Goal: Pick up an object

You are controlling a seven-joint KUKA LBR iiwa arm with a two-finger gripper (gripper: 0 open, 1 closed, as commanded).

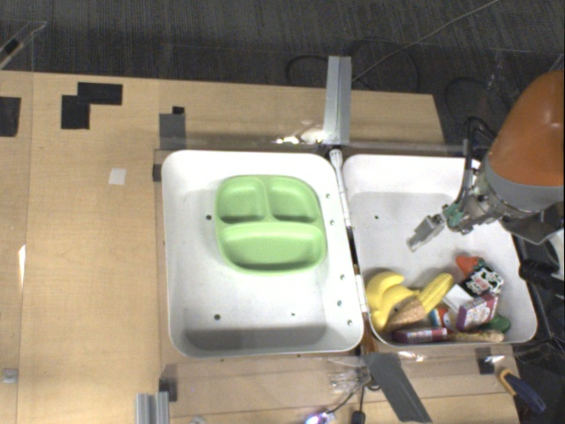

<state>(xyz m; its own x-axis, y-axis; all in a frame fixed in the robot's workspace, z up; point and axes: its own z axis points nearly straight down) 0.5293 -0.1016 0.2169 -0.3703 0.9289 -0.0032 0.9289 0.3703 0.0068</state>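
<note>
While the pincer point(426, 230) hangs with nothing held, jaw gap unreadable, the banana point(386, 291) lies at seven o'clock, nearest.

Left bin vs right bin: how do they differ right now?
The left bin holds one thing, a green divided plate lying flat near its middle; the right bin holds a heap of small toys crowded along its near edge. The gripper hangs over the right bin, not over the left bin. Both are shallow, white and side by side.
</note>
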